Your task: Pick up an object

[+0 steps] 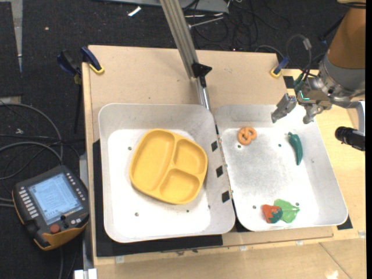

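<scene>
Dark floor strewn with cables around a tan bench (151, 74), seen from above at a slant. Far left on the floor, one grey and orange control pendant (51, 205) with a lit screen. On the bench, two shallow white bins side by side. In the left bin (116, 214), one yellow divided plate (169, 166) with three compartments, lying flat near the middle. Between the bins, a slanted metal pole (181, 31) running up toward the top edge.

In the right bin (325, 202), three small things: one orange pretzel-shaped toy (247, 135) near the upper left corner, one dark green pepper-like toy (296, 147) toward the upper right, and one red and green toy (281, 212) near the lower edge.

Above the right bin's upper rim, the gripper (297, 114), hanging with its two fingers spread apart and nothing between them. Pretzel toy lower left of the jaws, well apart; green pepper toy just below the jaws, near but not touching; red and green toy far below.
</scene>
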Robot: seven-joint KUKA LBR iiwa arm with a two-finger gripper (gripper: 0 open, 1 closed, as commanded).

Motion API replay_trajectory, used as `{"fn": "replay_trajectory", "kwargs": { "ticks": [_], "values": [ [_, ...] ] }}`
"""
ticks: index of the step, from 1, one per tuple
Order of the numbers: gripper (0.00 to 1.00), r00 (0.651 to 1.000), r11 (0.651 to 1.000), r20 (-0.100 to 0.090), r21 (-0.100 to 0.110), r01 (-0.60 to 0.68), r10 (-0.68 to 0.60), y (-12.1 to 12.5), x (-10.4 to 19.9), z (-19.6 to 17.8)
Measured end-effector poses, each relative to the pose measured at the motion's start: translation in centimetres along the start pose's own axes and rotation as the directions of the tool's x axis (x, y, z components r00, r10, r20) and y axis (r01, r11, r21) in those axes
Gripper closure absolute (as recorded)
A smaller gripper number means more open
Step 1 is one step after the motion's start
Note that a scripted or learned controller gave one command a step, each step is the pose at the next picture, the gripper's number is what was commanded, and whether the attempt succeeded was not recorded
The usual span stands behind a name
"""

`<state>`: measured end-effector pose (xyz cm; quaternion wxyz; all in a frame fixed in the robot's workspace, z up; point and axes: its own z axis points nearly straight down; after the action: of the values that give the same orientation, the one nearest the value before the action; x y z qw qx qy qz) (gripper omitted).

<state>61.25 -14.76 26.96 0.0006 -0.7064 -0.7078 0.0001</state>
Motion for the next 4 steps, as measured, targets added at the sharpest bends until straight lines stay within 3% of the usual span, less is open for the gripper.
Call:
{"fn": "replay_trajectory", "kwargs": {
  "ticks": [1,4],
  "values": [
    [0.00,1.000,1.000,0.000,0.000,0.000,0.000,0.0,0.0,0.0],
    [0.00,1.000,1.000,0.000,0.005,-0.002,0.002,-1.8,0.1,17.1]
  ]
}}
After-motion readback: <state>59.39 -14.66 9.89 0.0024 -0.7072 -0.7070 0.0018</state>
